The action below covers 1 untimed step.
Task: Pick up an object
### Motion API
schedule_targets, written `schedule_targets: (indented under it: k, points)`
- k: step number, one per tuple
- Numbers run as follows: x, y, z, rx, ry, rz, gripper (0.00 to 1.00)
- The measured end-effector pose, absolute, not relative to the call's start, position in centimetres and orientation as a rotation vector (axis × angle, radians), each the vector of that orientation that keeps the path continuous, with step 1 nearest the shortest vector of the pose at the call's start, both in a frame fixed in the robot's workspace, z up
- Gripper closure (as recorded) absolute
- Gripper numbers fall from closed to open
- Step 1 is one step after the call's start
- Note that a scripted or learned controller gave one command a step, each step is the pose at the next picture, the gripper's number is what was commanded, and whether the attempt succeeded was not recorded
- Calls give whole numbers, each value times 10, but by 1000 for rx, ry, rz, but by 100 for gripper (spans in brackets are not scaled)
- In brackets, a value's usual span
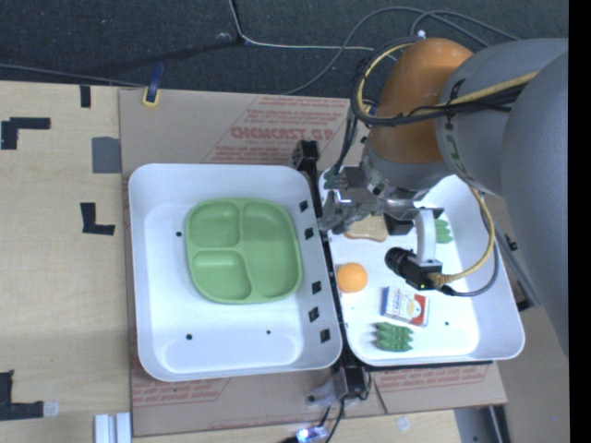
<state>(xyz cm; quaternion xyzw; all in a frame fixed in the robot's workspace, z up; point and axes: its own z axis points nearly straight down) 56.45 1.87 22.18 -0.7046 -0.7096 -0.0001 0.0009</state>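
Observation:
In the right bin (494,335) lie a tan bread-like piece (368,231), an orange ball (352,277), a small red, white and blue box (405,305), green pea pods (392,337) and another green item (444,231), partly hidden by the arm. My gripper (349,203) hangs low over the bin's upper left part, right at the top edge of the tan piece. Whether it touches that piece is unclear. The wrist and its cables hide the back of the bin.
The left bin (152,275) holds a green divided plate (245,249). Black clips (316,289) line the wall shared by the two bins. A black cable fitting (404,265) hangs from the wrist above the box. Both bins rest on brown cardboard (268,127).

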Motion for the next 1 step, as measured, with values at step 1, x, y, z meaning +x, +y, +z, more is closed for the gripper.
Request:
schedule_targets:
  k: [1]
  points:
    - [574,68,231,-2213,-2228,-1,100]
